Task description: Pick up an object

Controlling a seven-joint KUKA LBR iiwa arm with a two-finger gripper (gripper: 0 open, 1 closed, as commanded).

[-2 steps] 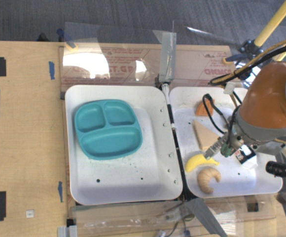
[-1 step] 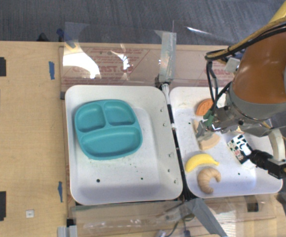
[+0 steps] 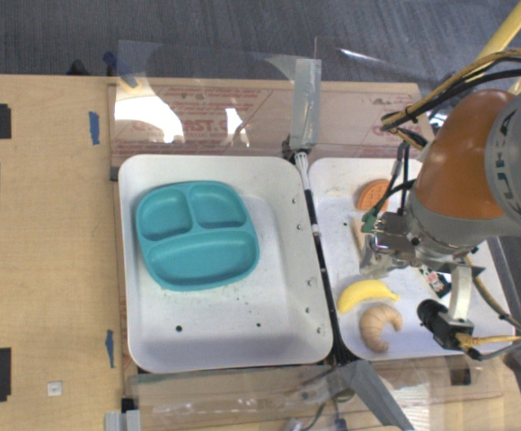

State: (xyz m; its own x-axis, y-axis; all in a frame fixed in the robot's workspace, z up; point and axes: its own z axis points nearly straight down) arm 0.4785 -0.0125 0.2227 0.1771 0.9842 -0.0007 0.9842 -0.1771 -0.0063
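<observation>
Bench bears two white bins; left bin [image 3: 153, 330] holds teal divided plate [image 3: 197, 233]. Right bin [image 3: 341, 200]: banana [image 3: 366, 294] beside croissant [image 3: 379, 324], just below gripper [image 3: 395, 250], grip state unclear. Banana likely light, smooth, curved; grasp across middle.

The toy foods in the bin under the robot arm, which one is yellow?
The banana, lying in the right bin. The croissant just below it is tan, and the round piece near the bin's top is orange.
</observation>
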